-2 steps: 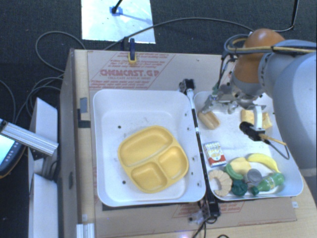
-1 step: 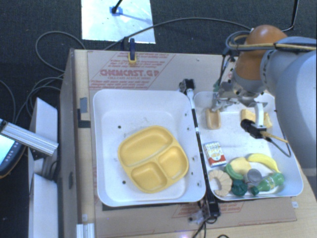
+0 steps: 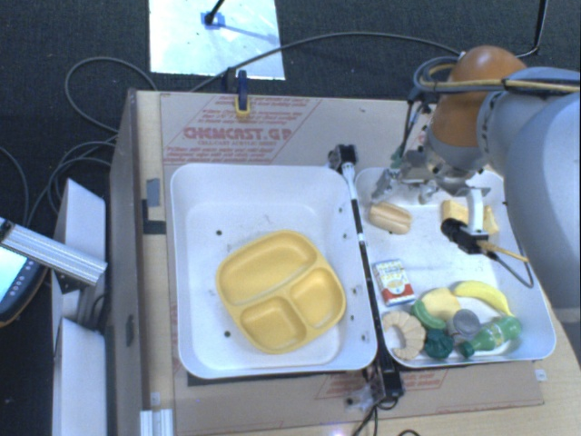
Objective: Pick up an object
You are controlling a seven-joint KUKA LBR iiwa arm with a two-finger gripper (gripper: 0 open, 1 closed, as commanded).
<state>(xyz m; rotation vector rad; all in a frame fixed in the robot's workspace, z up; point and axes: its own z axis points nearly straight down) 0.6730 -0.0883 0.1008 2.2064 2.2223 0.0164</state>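
My gripper (image 3: 396, 182) hangs low over the far left part of the right bin (image 3: 536, 321). Just in front of it lies a tan bread roll (image 3: 390, 216), close to the gripper but apart from it as far as I can see. A yellow block (image 3: 454, 212) lies to the right of the roll, partly under the wrist. Nearer the front lie a small red and white box (image 3: 393, 281), a banana (image 3: 487, 295), a yellow-green fruit (image 3: 434, 305), a green bottle (image 3: 486, 335), a pale ridged pastry (image 3: 404, 330) and a dark green item (image 3: 439, 344).
The left bin (image 3: 204, 198) holds a yellow divided plate (image 3: 281, 291). A black rod (image 3: 356, 216) runs along the divide between the two bins. The grey arm (image 3: 536, 153) covers the right bin's far right corner.
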